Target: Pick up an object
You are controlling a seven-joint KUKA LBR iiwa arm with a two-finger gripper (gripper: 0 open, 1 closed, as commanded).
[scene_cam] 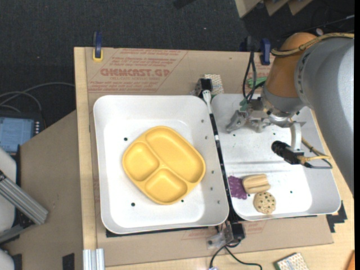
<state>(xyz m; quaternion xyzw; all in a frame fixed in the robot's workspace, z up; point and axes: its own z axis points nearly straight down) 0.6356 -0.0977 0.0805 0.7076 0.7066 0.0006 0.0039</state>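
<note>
Claw (243, 121) low over the top left corner of the right bin (315, 198), above bare white floor, with nothing seen in its grip. Cannot tell from this slant whether released or clenched. Clear of every item, the nearest ones well apart from it, down at the bin's near edge.

Down there, three small things bunched together: a tan bun (256, 182), a purple lump (237, 187) touching the bun's left end, and a round cookie (264, 202) just below the bun, perhaps touching it. Across the divide, in the left bin (109, 122), a yellow plate (163, 163) with three compartments, lying flat and alone in the middle.

Judged as the approach step: no pick made yet, no target reached, task barely begun. Next move likely to call for a shift toward the near edge of the right bin, then a straight drop onto one item. Best bet probably the bun or the cookie, though crowded, so hard to close on one without nudging its neighbour. Cookie flat and low, prone to slipping out. Purple lump close against the bin wall, awkward to straddle. Plate a poor choice: wide, shallow, graspable only by the rim.
</note>
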